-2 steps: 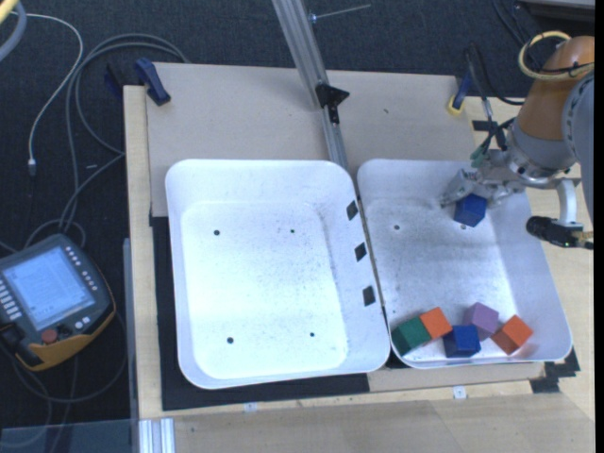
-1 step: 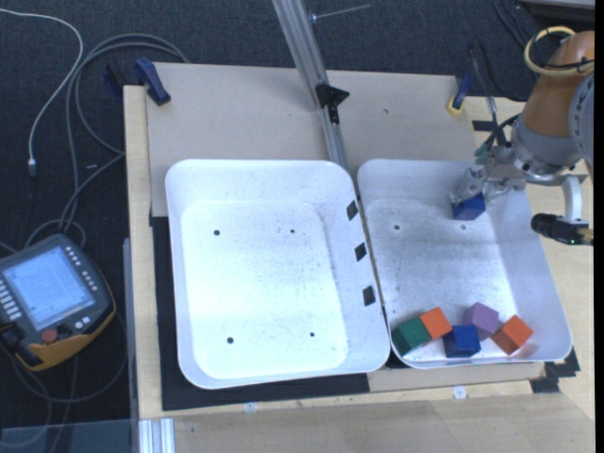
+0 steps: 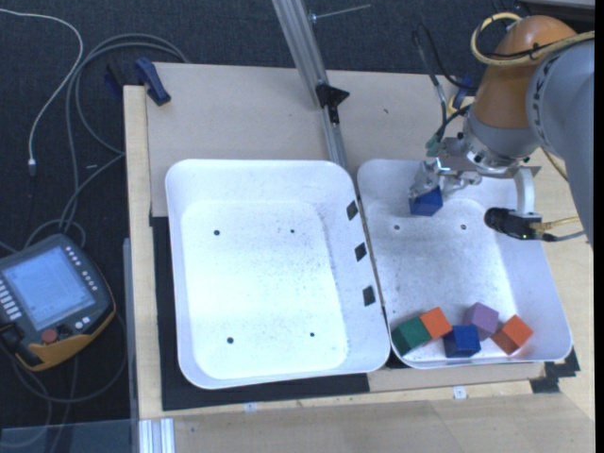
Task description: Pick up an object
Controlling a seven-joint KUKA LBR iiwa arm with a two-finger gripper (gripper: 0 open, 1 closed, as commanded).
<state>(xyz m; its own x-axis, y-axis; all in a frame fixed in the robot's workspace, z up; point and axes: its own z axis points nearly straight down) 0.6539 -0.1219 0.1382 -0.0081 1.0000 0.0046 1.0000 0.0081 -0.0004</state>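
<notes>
Arm (image 3: 528, 83): grey, orange-banded above the wrist, reaching in from the right and bent down over the far end of the right bin (image 3: 528, 262).
Gripper (image 3: 436, 179): low over the right bin's far-left corner, fingers clenched on a blue cube (image 3: 427, 201).
Blue cube: between the fingertips, near the right bin's far rim, apparently lifted a little off the floor.
Remaining blocks: clustered along the right bin's near wall — green block (image 3: 411, 333), orange block (image 3: 436, 323), dark blue block (image 3: 462, 341), purple block (image 3: 484, 318), second orange block (image 3: 514, 332), most touching a neighbour.
Open room: the right bin's middle floor lies bare between the gripper and the cluster.
Left bin (image 3: 189, 253): just beside the right bin, rims nearly touching.
Metal post (image 3: 302, 45): slanting away behind the right bin's far-left corner, near the gripper.
</notes>
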